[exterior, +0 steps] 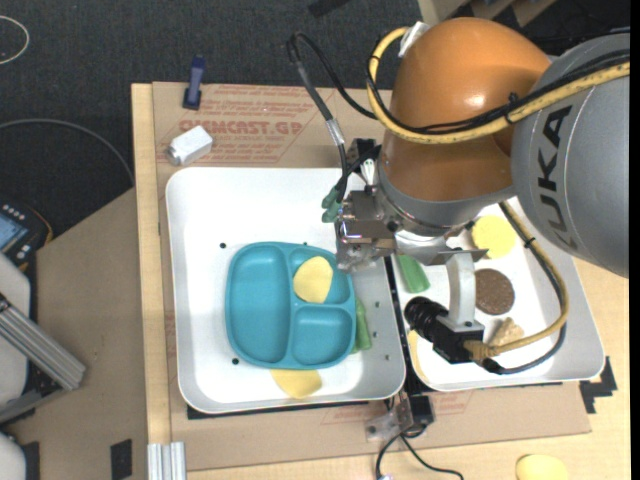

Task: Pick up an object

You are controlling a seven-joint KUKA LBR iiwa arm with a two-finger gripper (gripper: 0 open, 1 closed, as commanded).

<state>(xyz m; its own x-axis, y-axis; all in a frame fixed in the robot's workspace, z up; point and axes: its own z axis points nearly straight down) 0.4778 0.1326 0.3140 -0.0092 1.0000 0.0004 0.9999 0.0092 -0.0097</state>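
Note:
My gripper (348, 251) hangs below the orange wrist band, at the right edge of the left bin (190, 268), by the divider between the bins. It sits just above the right rim of a teal divided plate (265, 303). A yellow piece (313, 279) lies in the plate's upper right compartment, just left of the gripper. Another yellow piece (297, 381) pokes out from under the plate's front edge. A green strip (362, 323) lies along the plate's right side. The arm's body hides the gripper's tips.
The right bin (570, 353) holds a yellow piece (493, 234), a round brown disc (493, 291), a tan piece (506, 332) and a green piece (413, 271); the arm covers much of it. A small white box (190, 145) and a blue item (194, 81) lie behind the bins.

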